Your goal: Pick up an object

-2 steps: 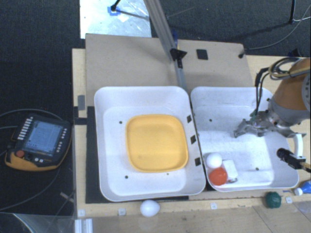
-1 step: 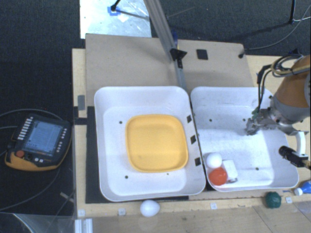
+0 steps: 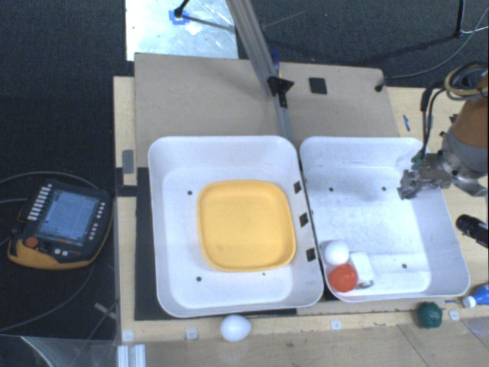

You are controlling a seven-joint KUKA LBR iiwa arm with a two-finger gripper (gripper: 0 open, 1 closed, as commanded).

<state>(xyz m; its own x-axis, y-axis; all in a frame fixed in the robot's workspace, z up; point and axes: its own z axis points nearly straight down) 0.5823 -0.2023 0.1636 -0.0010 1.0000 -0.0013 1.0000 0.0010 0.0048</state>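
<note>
Okay, nearest me, on the bench edge below the bins: a white egg-shaped thing [image 3: 235,328] just outside the left bin's front rim, and a dark green ball [image 3: 429,314] off the right bin's front corner, with a small blue item [image 3: 480,297] beside it at the frame edge.

Next up, the right bin [image 3: 435,228]. Its front-left corner holds a tight cluster: a red ball [image 3: 342,278], a small white ball [image 3: 335,251] touching it from behind, and a white block [image 3: 361,267] just beside both, on their right. These are the pickable things I see, all pressed into that corner, well apart from the gripper.

The left bin [image 3: 172,205] carries a yellow square plate [image 3: 247,225], lying flat about in its middle.

Out left on the dark floor I see the control pendant [image 3: 59,223], orange-backed, cable trailing.

Farther back on the right, the gripper [image 3: 410,185] sits over the right bin's far-right part, near the rim, with the grey arm [image 3: 467,147] coming in from the right. I see nothing between its tips. Too small and dark here; whether the claw is apart or together I can't tell.

Farthest: brown board [image 3: 206,98] behind the bins, a grey metal pole [image 3: 252,29] slanting across it.
</note>
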